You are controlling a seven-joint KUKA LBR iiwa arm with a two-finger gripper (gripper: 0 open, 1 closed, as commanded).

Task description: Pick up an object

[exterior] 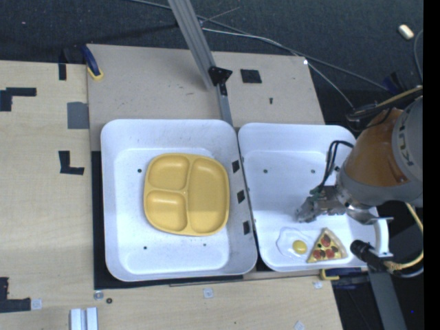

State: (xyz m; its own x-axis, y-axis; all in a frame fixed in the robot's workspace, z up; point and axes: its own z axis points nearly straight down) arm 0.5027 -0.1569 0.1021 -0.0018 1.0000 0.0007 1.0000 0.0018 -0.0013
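Note:
A toy fried egg (295, 245) and a toy pizza slice (326, 247) lie side by side at the near edge of the right bin (289, 150). My gripper (309, 212) hangs low in that bin, just above and behind the egg, reaching in from the right under the orange band of the arm. Nothing shows between its fingers. A yellow divided plate (186, 194) sits in the middle of the left bin (124, 184).
A grey metal post (196, 36) slants in from the top and ends at the back between the two bins. Cables trail over the dark floor behind the bench. A yellow and blue clamp (92, 64) sits at the bench's back left corner.

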